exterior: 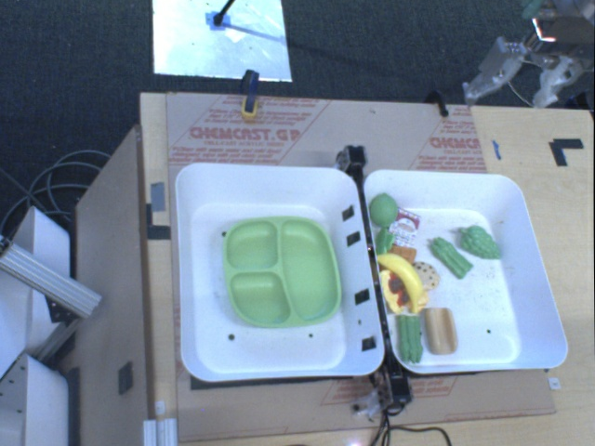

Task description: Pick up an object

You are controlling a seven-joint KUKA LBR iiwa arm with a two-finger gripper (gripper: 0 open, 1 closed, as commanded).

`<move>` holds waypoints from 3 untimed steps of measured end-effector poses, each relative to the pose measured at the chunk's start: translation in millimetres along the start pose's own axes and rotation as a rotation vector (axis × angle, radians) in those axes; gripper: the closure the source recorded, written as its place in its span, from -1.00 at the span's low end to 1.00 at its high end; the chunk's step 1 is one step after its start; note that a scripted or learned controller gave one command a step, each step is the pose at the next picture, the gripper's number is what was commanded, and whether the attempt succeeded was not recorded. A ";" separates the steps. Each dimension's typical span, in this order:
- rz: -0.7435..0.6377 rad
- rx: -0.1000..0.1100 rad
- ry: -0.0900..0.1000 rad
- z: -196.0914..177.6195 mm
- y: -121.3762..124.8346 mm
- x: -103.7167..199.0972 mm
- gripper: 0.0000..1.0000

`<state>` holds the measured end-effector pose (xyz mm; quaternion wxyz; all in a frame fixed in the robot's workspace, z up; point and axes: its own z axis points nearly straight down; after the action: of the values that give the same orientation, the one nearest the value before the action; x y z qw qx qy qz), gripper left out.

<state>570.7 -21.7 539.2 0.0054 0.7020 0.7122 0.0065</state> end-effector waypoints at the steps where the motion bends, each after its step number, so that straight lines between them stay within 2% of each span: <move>1: 0.006 0.009 -0.003 -4.6 -0.5 -5.8 1.00; 2: 0.009 0.032 -0.001 187.9 -24.1 26.4 1.00; 3: 0.004 0.033 0.000 351.3 -27.0 120.0 1.00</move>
<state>547.9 98.5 187.7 -0.0063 0.7033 0.7109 -0.0053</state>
